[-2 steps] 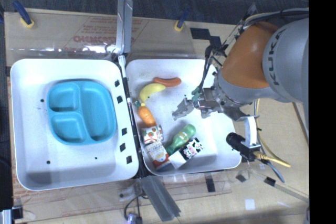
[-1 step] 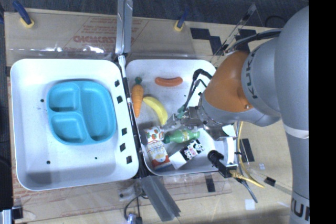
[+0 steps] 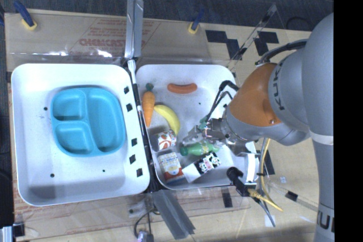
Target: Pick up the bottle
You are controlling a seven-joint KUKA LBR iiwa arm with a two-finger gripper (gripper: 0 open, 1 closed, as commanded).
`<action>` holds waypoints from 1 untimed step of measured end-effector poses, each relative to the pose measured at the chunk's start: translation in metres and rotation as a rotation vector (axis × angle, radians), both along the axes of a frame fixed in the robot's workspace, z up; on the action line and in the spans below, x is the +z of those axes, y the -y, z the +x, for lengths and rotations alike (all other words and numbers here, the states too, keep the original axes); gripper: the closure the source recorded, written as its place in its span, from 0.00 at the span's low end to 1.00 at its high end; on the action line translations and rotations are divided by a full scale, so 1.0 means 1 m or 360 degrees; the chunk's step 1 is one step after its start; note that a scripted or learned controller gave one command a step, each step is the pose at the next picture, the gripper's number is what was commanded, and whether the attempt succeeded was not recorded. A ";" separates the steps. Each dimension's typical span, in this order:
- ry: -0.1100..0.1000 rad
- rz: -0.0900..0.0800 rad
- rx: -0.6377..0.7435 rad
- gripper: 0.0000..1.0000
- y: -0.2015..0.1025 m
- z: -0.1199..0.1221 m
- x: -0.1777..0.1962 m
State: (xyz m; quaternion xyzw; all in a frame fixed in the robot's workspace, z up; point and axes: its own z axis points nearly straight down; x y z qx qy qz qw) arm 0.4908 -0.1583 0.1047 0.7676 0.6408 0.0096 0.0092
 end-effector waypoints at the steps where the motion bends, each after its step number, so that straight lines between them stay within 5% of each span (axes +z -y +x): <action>1: 0.0007 -0.0017 -0.0114 0.00 -0.014 -0.006 -0.001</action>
